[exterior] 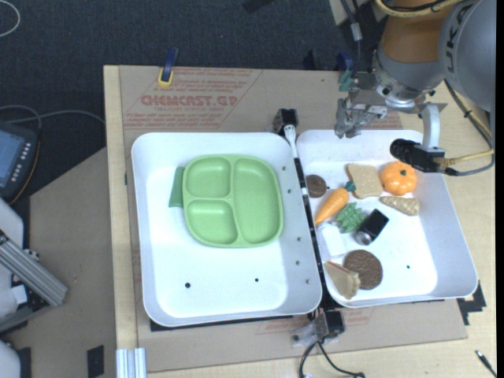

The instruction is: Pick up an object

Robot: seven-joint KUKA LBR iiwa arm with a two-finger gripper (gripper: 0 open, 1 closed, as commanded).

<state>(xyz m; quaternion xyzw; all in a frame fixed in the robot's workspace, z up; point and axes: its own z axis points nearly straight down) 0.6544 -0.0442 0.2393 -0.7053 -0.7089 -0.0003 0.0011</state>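
Gripper [349, 127] is seen at 12 o'clock of the right bin [441, 274], jaw opening cannot be told, nothing seen held; toy carrot [331, 205] at bin's 9 o'clock is judged light, rigid, slippery, best pinched across mid-body.

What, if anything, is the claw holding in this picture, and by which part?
Nothing. The claw hangs above the far edge of the right bin, with nothing between its fingers; the toy foods lie in the bin.
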